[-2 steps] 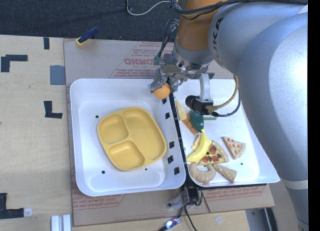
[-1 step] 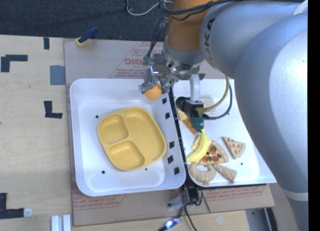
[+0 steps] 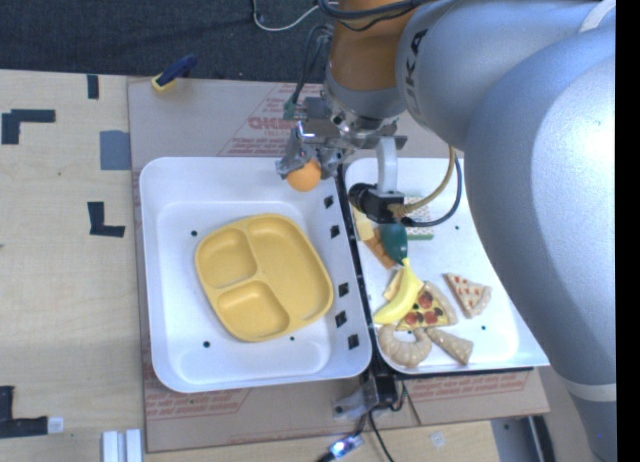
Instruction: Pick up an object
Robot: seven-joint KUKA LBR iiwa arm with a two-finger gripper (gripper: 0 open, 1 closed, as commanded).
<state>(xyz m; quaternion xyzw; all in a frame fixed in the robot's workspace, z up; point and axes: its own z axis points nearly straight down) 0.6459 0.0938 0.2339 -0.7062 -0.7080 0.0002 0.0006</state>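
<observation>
Wooden bench (image 3: pixel 60 250) with black tape marks, cardboard sheet (image 3: pixel 230 120) on top, two white bins side by side on the cardboard. The arm (image 3: pixel 520 100) comes in from the right, and its orange band sits above the far edge of the bins. The gripper (image 3: pixel 309 164) is over the far right corner of the left bin (image 3: pixel 160 280), right by the wall it shares with the right bin (image 3: pixel 500 335). The fingers are closed narrow around an orange ball (image 3: pixel 303 176), one grey finger on each side of it (the ball shows just below the fingertips, over the bin's far rim area). A yellow plate (image 3: pixel 262 275) with three compartments lies flat in the middle of the left bin, turned at an angle to the bin walls and well apart from the ball. The right bin holds toy food bunched toward its near edge: a banana (image 3: pixel 403 295) near the shared wall, a pizza slice (image 3: pixel 468 293) toward the right edge, a second pizza slice (image 3: pixel 428 308) touching the banana, and a pretzel ring (image 3: pixel 403 348) at the near left corner. A green item (image 3: pixel 393 240) lies further back along the shared wall; its type is unclear.
</observation>
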